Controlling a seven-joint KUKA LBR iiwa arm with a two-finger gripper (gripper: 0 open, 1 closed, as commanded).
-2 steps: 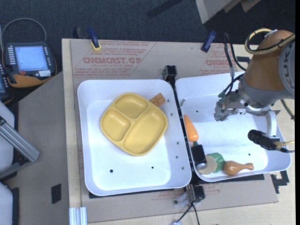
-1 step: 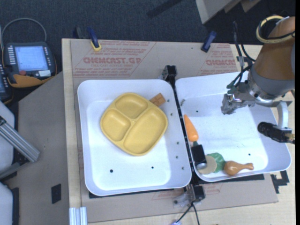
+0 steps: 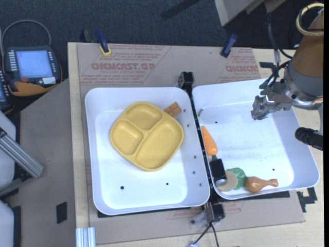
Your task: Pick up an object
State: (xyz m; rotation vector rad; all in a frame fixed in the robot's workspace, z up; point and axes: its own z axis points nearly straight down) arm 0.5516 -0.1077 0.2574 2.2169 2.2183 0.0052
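Objects to pick: several small things lie in the right shallow white bin (image 3: 288, 138), most of them gathered near its front left corner.
Orange carrot-shaped toy (image 3: 208, 141): it lies along the left wall of the right bin, with the thin end pointing to the back.
Small black block (image 3: 217, 169): it sits just in front of the carrot toy, also against the left wall.
Green round piece (image 3: 237, 175): it rests near the front edge of the right bin, and a beige round disc (image 3: 230, 181) lies partly over its left side.
Brown chicken-drumstick toy (image 3: 259, 183): it lies just right of the green piece, touching it, with the thin bone end pointing right.
Gripper (image 3: 260, 108): the grey two-finger tool hangs over the back part of the right bin, well apart from the group of toys; I cannot tell how the jaws stand, and I see nothing between them.
Arm (image 3: 308, 60): the orange band and the grey wrist come in from the right side.
Left shallow white bin (image 3: 103, 179): it holds a yellow plastic plate with three compartments (image 3: 147, 136).
Small brown wooden block (image 3: 172, 109): it touches the back right edge of the yellow plate.
Bench: brown cardboard (image 3: 154, 66) with red printed letters lies under both bins.
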